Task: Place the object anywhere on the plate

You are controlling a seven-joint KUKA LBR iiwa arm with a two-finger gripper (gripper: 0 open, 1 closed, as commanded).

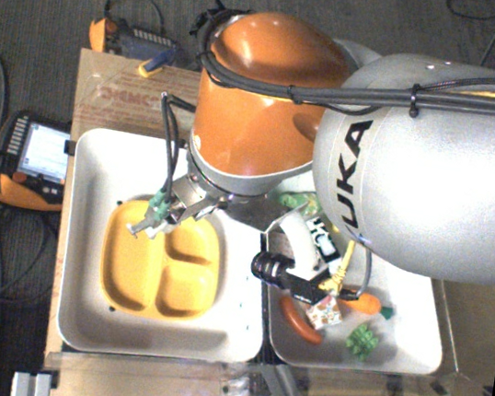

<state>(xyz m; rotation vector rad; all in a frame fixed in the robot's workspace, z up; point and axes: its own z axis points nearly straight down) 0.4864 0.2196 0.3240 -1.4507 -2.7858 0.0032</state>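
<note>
"UKA" lettering on arm

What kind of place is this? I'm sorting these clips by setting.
Most likely a robotics lab or test cell, not a home kitchen: a big industrial arm reaches over white bins holding toy food and a yellow plate, and a handheld controller lies on carpet.
</note>
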